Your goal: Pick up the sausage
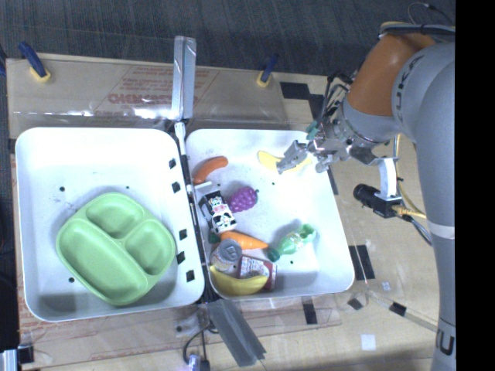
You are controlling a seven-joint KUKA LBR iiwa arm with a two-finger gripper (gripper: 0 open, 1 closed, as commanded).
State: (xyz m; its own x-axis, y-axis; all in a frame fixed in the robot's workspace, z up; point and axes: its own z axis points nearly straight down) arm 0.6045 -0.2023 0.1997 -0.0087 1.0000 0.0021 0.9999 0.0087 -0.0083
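The short orange-red sausage (209,167) lies in the right-hand shallow white plastic bin (329,263), at that bin's upper left corner, just beside the black-clipped divider that separates the two bins. It lies free on the bin floor, tilted, with nothing on top of it.

Taking the sausage as the landmark: just below it stands a small black-and-white cow-patterned carton (219,212), and below and to the right sits a purple bunch of toy grapes (243,199). Farther below lie an orange carrot (249,241), a green leafy toy vegetable (292,240), a tin can with a red label (240,263) and a yellow banana-shaped piece (239,284) at the bin's near wall. To the right, across bare bin floor, lies a small yellow toy (267,159).

The two-finger gripper (298,158) hovers beside that yellow toy, near the bin's upper right edge and well apart from the sausage. Whether its claw is apart or together I cannot tell; nothing appears held in it.

The step in hand looks like the approach, with the grasp not yet begun. The next move calls for travelling left across the bin, lining up across the sausage's narrow width, and descending without striking the divider or the carton; the corner is tight.

Left of the sausage, beyond the divider, the other white bin (46,153) holds a light green three-compartment plastic plate (116,246). Both bins rest on a pale wooden bench (379,284) marked with black tape.
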